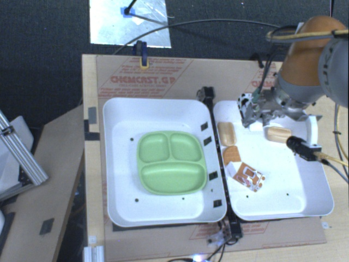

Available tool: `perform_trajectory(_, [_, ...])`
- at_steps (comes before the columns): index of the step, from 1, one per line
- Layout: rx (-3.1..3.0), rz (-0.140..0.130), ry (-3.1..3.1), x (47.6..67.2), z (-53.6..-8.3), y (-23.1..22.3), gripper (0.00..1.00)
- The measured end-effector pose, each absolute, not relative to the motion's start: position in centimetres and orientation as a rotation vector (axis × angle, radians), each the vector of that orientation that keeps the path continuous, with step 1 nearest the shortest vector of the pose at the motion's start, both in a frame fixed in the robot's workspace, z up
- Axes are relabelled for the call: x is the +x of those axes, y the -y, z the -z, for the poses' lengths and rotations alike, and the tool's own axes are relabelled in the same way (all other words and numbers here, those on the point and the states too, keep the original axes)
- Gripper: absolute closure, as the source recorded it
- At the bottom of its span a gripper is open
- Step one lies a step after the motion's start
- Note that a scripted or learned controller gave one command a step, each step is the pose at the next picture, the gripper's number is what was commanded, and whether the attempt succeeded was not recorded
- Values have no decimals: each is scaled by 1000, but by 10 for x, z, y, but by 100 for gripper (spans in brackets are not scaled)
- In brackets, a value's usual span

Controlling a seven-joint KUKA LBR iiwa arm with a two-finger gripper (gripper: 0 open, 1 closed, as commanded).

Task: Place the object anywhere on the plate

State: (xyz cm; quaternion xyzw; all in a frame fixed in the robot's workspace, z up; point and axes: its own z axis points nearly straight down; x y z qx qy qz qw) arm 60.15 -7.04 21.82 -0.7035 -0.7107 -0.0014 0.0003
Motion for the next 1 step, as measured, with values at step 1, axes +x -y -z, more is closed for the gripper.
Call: perform_trajectory(1, [-2210, 2, 2231, 587, -212, 18, 100])
